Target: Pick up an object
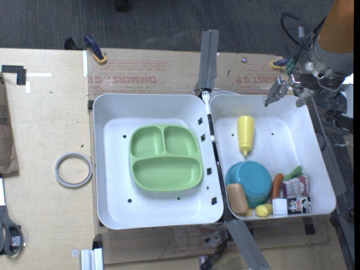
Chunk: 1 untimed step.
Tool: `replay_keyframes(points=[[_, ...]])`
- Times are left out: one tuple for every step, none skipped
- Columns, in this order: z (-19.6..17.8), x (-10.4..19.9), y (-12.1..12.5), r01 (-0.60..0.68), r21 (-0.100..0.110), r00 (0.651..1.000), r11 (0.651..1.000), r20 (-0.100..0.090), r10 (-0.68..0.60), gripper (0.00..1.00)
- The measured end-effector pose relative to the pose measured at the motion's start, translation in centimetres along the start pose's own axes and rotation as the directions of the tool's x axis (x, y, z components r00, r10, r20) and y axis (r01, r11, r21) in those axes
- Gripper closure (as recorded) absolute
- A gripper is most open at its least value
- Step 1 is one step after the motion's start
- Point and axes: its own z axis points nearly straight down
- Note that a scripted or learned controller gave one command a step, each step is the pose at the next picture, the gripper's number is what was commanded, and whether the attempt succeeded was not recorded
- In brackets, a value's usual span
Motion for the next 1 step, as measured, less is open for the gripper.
replay_keyframes(points=[[10.46, 2.96, 1.09, 0.030, 0.000, 1.000, 1.000, 0.000, -0.030, 0.00]])
